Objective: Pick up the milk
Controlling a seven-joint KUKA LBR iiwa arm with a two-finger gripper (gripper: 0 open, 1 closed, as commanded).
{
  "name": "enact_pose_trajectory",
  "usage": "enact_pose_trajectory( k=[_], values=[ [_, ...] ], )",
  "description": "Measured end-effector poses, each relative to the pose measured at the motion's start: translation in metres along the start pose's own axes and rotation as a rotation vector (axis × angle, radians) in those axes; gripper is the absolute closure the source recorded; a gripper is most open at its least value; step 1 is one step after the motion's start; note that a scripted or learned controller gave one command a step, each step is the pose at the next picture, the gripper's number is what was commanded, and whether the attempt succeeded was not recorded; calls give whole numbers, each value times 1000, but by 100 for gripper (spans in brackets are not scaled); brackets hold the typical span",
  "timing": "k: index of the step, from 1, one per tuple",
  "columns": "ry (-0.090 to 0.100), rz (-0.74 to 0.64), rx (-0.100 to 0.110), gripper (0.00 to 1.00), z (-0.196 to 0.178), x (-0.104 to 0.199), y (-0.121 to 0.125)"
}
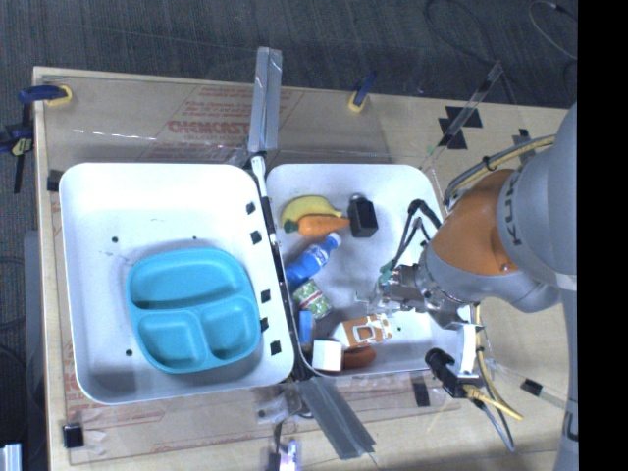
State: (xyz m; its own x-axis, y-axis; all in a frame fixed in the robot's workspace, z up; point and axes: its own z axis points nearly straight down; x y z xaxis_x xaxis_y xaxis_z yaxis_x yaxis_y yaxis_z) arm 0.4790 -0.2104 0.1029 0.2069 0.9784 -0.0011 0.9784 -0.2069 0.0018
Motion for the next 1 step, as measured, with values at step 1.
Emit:
enact_pose_trajectory(
  k=[1],
  values=[
    [0,0,0,0,0,0,0]
  ],
)
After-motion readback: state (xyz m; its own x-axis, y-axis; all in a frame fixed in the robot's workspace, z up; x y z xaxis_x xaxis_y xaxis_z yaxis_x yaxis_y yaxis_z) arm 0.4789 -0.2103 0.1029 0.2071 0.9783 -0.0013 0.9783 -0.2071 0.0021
